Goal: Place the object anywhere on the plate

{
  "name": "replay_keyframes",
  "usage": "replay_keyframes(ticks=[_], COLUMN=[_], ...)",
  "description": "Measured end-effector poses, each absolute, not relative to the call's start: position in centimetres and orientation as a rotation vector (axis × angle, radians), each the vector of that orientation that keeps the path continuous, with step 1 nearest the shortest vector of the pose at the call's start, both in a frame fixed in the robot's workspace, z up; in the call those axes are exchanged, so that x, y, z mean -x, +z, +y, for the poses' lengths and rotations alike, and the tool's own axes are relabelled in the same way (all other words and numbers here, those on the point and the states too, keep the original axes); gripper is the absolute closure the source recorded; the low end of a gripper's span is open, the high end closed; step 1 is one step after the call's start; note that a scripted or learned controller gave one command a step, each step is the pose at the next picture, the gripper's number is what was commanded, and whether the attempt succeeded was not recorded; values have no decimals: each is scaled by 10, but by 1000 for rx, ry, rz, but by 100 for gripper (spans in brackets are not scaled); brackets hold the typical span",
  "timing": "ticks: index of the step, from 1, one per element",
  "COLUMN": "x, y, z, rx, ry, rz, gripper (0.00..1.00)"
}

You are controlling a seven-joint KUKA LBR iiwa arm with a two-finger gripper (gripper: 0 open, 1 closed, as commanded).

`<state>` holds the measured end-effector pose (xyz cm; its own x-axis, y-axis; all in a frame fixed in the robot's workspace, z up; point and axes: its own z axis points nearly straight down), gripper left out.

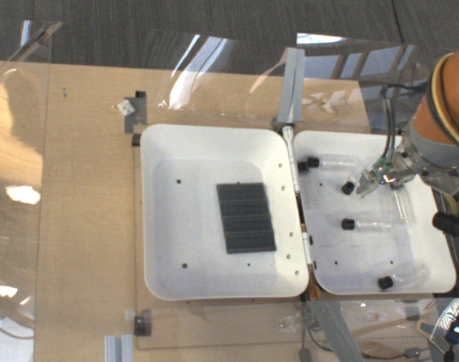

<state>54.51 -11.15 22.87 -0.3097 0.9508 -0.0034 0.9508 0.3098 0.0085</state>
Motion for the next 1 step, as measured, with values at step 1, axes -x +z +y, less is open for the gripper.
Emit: replay_keyframes(ticks=[1], x=[-541], y=[185], z=[-47], rx=[-2127], ry=[6], rz=[2308], gripper=[100])
